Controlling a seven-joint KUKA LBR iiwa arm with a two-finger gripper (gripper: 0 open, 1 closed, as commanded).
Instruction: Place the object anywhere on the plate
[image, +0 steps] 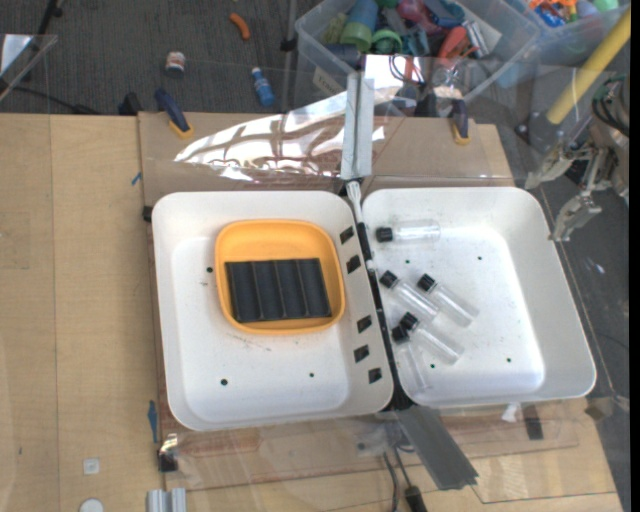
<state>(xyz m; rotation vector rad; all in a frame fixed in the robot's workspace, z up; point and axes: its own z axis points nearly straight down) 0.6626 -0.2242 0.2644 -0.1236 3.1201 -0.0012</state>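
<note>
Orange plate (280, 238) sits left of several clear vials (428, 297). Best approach: grip one vial crosswise, lift clear, carry left. Jaws' state: cannot tell.

Left bin (190, 390): holds the plate (225, 245), a ridged block (277, 290) on it.
Right bin (520, 300): four vials (440, 298), near its left wall.
Behind bins: tub (420, 40).

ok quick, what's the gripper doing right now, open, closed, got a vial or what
Gripper: at the right bin's right edge, too small and blurred to tell its state; no vial visible in it. The vials lie in the right bin.
</note>
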